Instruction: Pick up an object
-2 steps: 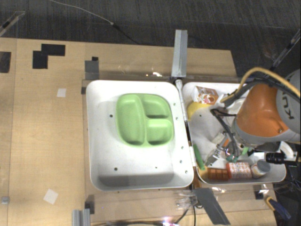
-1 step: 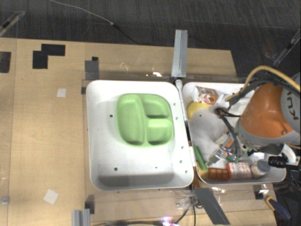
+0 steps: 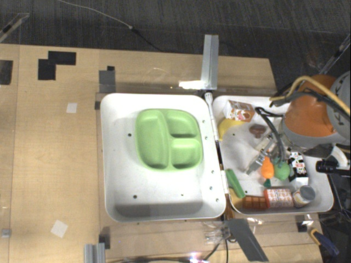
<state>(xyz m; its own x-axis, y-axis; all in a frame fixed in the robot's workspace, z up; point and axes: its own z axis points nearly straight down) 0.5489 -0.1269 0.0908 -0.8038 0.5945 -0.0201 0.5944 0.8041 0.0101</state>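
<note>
Toy carrot in right bin, wooden bench, dark carpet

Green divided tray in left bin; right bin seemingly cluttered.

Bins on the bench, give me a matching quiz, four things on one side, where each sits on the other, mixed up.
Things:
1. green divided plate
2. carrot
3. green stick
4. snack packet

Places:
A. right bin's far left corner
B. left bin's middle
C. right bin's near left side
D. right bin's middle, below the claw

Pairs: 1-B, 2-D, 3-C, 4-A
</note>
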